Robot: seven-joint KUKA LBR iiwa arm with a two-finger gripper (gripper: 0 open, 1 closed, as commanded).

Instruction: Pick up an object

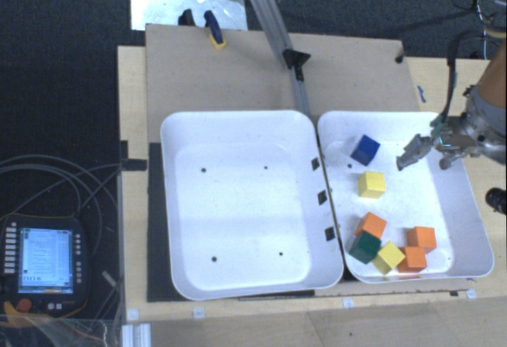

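Observation:
The right bin (467, 211) holds several cubes. A blue cube (365, 150) lies near its far side, with a yellow cube (371, 184) just in front of it. At the near edge an orange cube (371, 224), a green cube (365, 246), a second yellow cube (390, 257) and two more orange cubes (421, 238) (412, 259) cluster together. My gripper (426, 160) hangs over the bin's far right part, to the right of the blue cube, open with nothing between its fingers.
The left bin (238, 120) adjoins the right one. A slanted metal pole (265, 5) crosses the bench's far side. A teach pendant (43, 262) and cables lie on the floor at the left. Small clamps (214, 30) sit at the back edge.

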